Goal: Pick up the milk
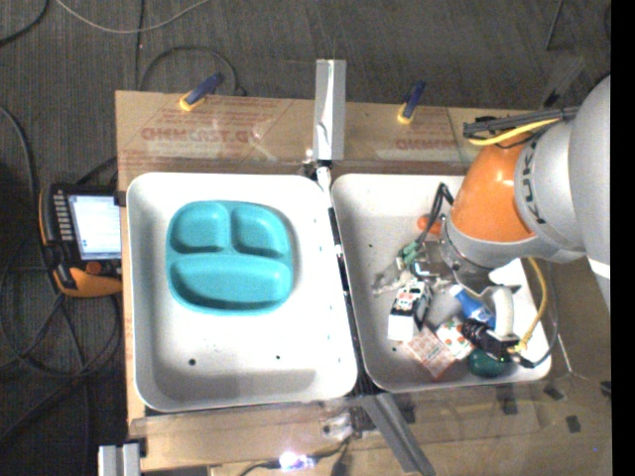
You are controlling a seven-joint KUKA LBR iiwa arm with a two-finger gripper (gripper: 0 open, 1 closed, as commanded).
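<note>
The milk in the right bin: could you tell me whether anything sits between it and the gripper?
The arm hangs over the right bin and hides the gripper's tip. Small items crowd together beneath it, including a red-and-white packet and a dark green piece; which is the milk, I cannot tell.

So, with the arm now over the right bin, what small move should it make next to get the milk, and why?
Probably a short lift straight up, to clear the view before choosing a grasp. The arm's orange band hangs low over the right bin, covering much of the clutter of small items packed close together. Which item is the milk cannot be told from here. The teal tray in the left bin is not involved.
</note>
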